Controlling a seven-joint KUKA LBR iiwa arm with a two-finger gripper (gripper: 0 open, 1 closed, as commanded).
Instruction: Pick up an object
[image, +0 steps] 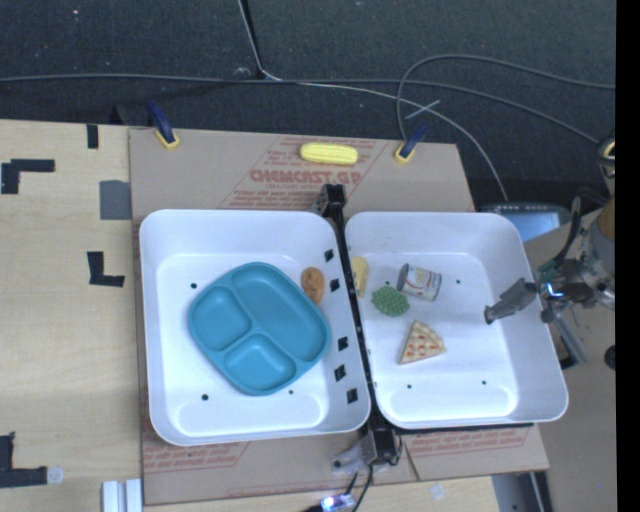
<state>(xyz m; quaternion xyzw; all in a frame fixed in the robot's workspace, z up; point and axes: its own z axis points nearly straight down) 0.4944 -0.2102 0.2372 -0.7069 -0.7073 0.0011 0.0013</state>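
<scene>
The right bin (500, 400) holds a small silver can (420, 282) lying on its side, a green bumpy lump (390, 300), a tan waffle-patterned wedge (421, 343) and a pale yellow piece (358, 272) against its left wall. My gripper (505, 303) hangs over the right bin's right side, pointing left. It is well apart from the can and the wedge, and nothing shows in it. In the left bin (170, 400) lie a blue divided plate (258, 326) and a small orange-brown item (313, 283) beside the plate.
A yellow oblong object (328, 153) lies on the cardboard sheet behind the bins. Black clips (333, 198) join the bins along their shared wall. Cables run across the dark floor at the back.
</scene>
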